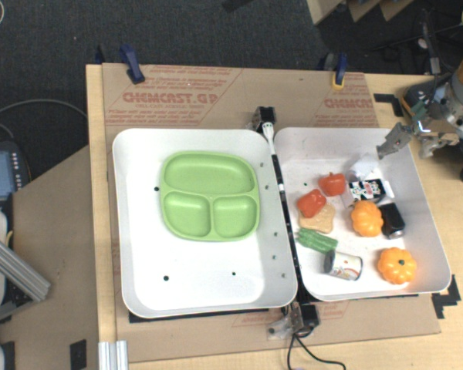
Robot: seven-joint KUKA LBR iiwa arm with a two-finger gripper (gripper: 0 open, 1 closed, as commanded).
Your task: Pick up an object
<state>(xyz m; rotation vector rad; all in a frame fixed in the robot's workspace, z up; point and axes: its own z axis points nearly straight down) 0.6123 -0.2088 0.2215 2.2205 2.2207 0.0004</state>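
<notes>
The gripper [391, 141] hangs above the right bin's [440, 241] far right rim; its state cannot be determined. The bin holds two orange pumpkins [396, 265], two red peppers [312, 203], a green vegetable [317, 241], a small can [344, 265] and a tan slice [318, 222]. The left bin [139, 284] carries a green divided plate [210, 196].

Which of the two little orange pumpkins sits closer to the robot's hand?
The upper pumpkin, beside the black-and-white packet. The other pumpkin sits lower, near the bin's front corner, farther from the hand.
</notes>
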